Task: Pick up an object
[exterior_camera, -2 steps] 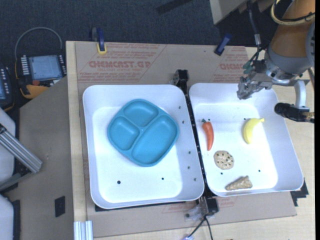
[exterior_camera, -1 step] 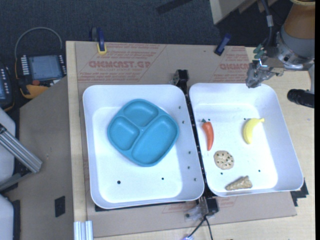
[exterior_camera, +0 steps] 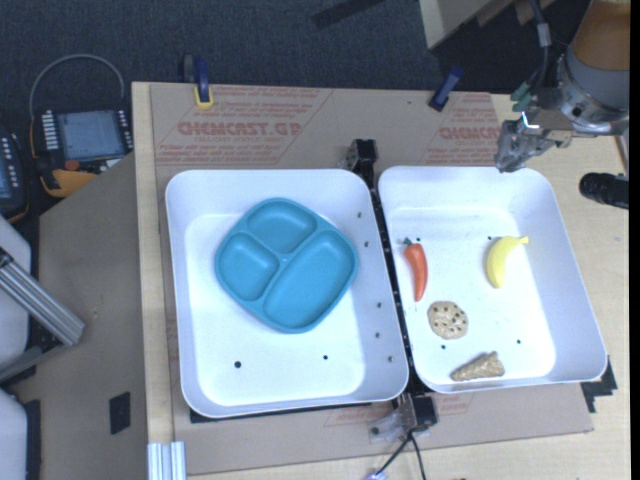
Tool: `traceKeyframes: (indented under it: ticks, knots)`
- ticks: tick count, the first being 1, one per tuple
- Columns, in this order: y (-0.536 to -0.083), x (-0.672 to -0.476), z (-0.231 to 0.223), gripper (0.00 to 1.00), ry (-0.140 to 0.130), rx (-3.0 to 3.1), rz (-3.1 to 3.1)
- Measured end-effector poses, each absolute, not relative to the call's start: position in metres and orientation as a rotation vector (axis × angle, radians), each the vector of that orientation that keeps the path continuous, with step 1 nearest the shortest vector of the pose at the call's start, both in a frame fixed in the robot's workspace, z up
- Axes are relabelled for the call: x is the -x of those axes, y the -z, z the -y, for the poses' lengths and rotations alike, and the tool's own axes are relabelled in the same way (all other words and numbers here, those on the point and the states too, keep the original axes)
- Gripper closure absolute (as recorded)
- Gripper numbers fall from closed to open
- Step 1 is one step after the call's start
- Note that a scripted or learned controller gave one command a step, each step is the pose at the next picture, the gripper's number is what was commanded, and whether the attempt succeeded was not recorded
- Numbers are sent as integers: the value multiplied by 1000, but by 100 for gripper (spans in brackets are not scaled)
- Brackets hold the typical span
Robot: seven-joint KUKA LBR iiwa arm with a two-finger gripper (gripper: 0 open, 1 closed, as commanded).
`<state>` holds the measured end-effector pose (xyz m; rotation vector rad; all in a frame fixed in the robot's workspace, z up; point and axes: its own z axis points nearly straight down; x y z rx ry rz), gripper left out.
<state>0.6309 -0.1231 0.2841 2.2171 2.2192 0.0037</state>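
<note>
Gripper hangs at upper right of frame, over far rim of right bin; can't tell if open or shut, nothing seen in it. In that bin: banana, chili, cookie, bread piece. Left bin w/ blue plate.

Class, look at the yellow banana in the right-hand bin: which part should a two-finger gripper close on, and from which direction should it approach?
Probably the middle of the banana, from straight above. It lies flat on the right bin's floor, curving from upper right to lower left, so the fingers should close across its narrow width. Bare floor surrounds it; the chilli and cookie lie well apart.
</note>
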Motion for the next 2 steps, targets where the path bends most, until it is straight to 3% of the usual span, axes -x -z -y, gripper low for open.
traceKeyframes:
  ticks: [2]
  knots:
    - [-247,-599,33,100,3,-2220,-2228]
